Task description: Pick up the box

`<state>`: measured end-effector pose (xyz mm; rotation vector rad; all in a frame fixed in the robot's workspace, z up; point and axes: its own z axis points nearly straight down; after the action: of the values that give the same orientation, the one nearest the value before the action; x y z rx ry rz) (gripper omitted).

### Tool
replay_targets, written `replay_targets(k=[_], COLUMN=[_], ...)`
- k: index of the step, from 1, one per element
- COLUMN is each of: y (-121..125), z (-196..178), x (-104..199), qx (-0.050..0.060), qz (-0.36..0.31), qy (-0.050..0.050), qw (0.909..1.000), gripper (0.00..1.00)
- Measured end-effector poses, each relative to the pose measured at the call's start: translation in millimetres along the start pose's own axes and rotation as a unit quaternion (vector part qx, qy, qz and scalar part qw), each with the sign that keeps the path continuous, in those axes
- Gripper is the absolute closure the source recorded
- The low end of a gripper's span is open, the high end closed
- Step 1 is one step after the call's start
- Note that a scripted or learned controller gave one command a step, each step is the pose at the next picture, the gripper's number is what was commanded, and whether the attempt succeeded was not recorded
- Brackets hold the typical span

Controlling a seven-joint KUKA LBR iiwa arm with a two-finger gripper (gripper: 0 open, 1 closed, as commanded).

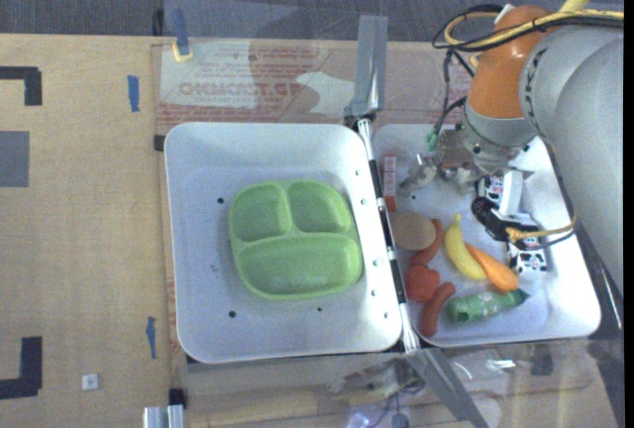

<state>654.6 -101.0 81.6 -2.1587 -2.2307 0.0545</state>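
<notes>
Hovering low over the far end of the right shallow white bin (575, 312), the grey two-finger gripper (436, 166) carries nothing I can see, and it should settle squarely over the small red-and-white box (389, 174) against the left wall, beside the brown potato-like piece (412, 232).

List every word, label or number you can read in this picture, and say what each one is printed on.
Red lettering on the clear sheet behind the left bin: too blurred to read.
Print on the small red and white box at the right bin's left edge: too small to read.
Label on the green bottle: too small to read.
No other text is legible.
</notes>
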Motion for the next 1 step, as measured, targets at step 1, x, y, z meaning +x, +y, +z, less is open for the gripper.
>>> replay_targets(k=[1], y=[-29.1], z=[-81.9], x=[-0.6], qx=[-0.023], qz=[-0.027], qy=[-0.002], qw=[0.9994], gripper=[0.0])
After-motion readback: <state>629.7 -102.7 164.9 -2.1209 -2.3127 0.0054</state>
